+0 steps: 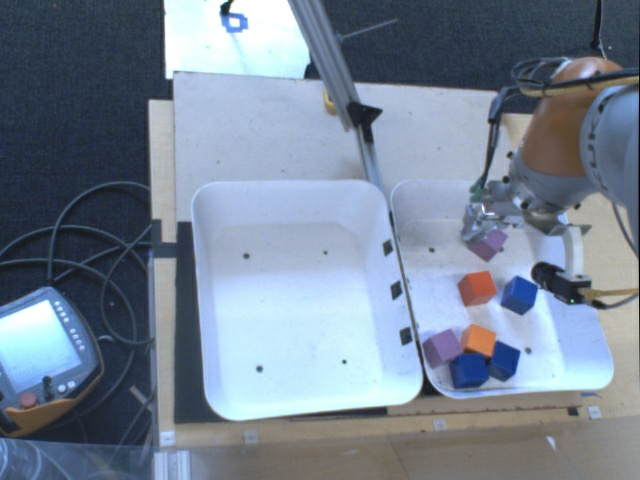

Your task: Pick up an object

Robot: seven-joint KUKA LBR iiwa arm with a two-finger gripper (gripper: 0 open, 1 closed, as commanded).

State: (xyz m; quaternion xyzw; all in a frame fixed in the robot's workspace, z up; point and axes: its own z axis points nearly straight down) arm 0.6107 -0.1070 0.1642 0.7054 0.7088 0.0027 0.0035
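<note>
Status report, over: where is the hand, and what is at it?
Hand over right bin, at a purple block. Grip not confirmed. Orange block and blue block close by, apart from it.

We are looking down from one fixed camera above the bench, tilting toward twelve o'clock, standing well back, framing both white bins.

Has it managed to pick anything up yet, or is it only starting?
Partway. Done: the gripper has reached the right bin. In hand: it sits on a purple block, apparently between its fingers. Left: a clear lift; I can't tell whether the block has left the floor.
</note>
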